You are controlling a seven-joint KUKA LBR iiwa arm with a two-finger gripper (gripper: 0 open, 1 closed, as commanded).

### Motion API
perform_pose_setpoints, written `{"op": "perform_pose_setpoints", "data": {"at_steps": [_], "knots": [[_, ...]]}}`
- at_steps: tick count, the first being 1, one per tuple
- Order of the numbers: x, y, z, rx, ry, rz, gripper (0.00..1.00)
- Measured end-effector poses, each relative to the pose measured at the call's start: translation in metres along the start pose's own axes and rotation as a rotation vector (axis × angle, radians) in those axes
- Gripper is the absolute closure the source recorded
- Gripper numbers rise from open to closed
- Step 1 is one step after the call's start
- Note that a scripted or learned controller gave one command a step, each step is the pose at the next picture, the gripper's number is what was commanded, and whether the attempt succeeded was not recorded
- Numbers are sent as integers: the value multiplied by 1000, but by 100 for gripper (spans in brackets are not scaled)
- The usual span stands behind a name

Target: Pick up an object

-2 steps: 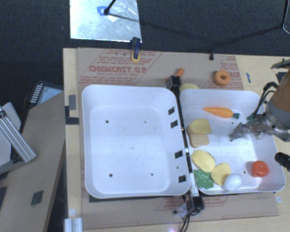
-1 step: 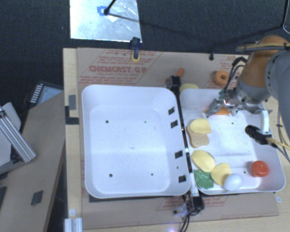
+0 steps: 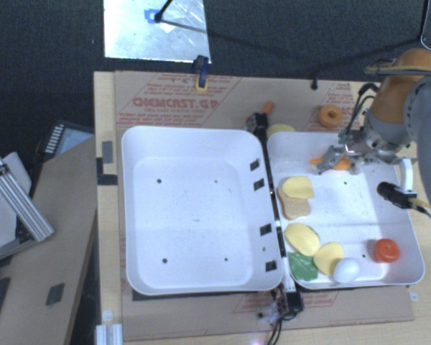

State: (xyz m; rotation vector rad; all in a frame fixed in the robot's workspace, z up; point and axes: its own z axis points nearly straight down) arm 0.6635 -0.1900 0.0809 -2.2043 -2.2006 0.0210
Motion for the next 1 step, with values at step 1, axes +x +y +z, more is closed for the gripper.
{"op": "perform_pose_setpoints", "data": {"at_steps": [1], "knots": [[73,2,-1,-12,-9,-7,0]]}}
